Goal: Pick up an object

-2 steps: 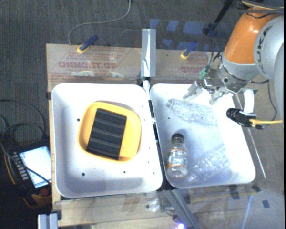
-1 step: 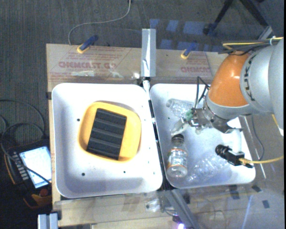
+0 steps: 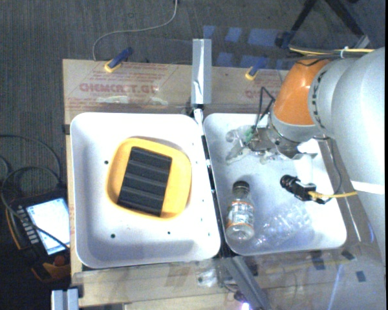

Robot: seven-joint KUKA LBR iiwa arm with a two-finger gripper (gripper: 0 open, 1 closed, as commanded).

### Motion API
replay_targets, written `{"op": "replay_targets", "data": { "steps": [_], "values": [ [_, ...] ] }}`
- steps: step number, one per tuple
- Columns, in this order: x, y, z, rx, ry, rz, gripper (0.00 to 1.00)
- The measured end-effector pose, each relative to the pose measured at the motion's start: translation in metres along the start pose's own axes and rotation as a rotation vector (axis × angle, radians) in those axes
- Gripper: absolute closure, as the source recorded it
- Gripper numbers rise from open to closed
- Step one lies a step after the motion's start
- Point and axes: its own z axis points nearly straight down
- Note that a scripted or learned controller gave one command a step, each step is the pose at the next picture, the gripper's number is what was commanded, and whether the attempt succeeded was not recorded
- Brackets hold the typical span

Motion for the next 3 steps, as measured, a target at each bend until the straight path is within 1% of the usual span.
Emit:
{"op": "replay_targets", "data": {
  "steps": [1,2,3],
  "values": [
    [0.009,-0.081,-0.01,0.014,0.003,-0.066,0.0],
    [0.01,-0.081,-0.018,0.015,0.005,-0.066,1.0],
    [0.054,-0.048,-0.093,0.012,0.0,0.019,1.0]
  ]
}}
